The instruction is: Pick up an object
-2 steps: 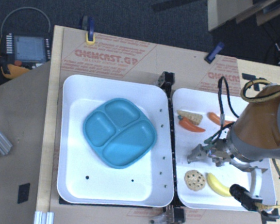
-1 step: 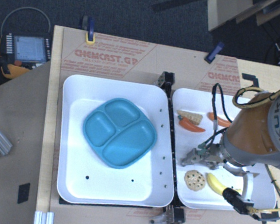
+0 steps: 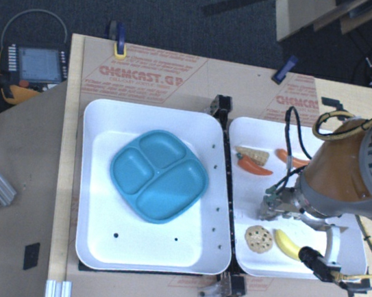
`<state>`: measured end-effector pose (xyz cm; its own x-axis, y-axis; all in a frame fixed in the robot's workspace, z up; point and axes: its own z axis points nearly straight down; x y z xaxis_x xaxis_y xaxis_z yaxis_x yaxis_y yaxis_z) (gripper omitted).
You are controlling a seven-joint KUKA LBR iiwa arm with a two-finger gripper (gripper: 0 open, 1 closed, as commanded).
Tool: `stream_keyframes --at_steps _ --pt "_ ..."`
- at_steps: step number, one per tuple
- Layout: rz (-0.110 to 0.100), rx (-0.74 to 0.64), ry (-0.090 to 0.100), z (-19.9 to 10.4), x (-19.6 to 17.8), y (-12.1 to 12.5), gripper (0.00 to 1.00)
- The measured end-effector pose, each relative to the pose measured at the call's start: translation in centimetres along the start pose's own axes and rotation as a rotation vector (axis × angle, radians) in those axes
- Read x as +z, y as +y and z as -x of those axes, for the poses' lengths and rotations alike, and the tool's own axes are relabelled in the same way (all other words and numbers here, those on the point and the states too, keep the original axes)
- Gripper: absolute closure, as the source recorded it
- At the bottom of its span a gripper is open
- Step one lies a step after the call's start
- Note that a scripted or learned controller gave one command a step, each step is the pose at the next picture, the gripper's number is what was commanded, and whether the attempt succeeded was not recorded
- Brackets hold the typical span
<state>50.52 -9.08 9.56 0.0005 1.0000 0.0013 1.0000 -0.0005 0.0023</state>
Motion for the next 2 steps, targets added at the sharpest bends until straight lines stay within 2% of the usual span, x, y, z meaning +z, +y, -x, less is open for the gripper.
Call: stream_keyframes --at_steps 2 --pt "0.005 -0.002 -0.003 -0.1 -12.6 -0.3 1.0"
